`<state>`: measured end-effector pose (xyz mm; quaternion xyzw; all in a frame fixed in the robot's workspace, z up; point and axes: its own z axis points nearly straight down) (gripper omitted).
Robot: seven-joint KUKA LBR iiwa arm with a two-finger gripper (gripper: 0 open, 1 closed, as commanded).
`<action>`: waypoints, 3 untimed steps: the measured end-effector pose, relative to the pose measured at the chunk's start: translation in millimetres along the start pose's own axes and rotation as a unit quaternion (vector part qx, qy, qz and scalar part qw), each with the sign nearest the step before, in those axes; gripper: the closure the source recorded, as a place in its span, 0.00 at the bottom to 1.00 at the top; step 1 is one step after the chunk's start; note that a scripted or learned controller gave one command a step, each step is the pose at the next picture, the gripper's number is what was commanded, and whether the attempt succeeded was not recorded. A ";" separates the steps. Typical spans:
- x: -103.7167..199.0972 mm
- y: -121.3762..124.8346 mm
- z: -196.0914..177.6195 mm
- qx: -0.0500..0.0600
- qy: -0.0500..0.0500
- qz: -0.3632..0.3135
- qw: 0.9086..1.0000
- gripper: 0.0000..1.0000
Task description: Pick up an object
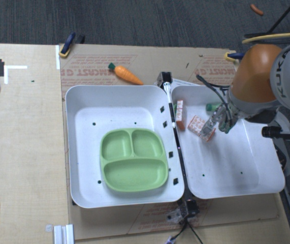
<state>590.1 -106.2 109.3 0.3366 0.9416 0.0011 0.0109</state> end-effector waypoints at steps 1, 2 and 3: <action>29.6 52.0 -83.2 0.005 0.008 0.159 0.987 1.00; 29.7 52.0 -83.2 0.006 0.008 0.159 0.987 0.00; 56.3 58.5 -83.9 0.003 0.010 -0.103 0.995 0.00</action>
